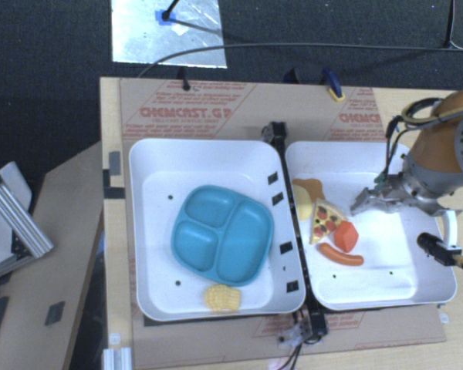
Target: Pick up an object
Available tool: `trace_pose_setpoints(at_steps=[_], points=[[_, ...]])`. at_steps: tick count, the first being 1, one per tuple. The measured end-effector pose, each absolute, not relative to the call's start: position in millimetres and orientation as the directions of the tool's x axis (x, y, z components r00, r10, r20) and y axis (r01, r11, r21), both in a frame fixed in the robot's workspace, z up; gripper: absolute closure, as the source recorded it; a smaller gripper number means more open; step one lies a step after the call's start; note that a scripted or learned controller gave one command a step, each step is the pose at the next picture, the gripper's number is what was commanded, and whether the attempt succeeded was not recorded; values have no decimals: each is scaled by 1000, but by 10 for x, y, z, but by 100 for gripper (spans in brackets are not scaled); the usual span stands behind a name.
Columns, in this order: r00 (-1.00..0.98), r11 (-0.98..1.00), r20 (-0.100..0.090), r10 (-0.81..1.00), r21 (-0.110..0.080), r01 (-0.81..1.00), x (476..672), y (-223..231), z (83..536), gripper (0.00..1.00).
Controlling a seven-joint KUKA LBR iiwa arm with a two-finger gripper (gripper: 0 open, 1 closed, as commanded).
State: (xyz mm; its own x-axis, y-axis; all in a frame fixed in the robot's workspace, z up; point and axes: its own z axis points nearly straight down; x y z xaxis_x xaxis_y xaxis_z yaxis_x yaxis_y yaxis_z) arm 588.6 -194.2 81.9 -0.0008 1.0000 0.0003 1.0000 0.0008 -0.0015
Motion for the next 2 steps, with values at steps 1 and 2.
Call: trace_pose_setpoints(at_steps=[1,2], points=[[-1,1,-2,1000,5,1000,5906,-1948,958,100],[-4,4,-2,1000,7,1000,5973,-1988,1416,100]])
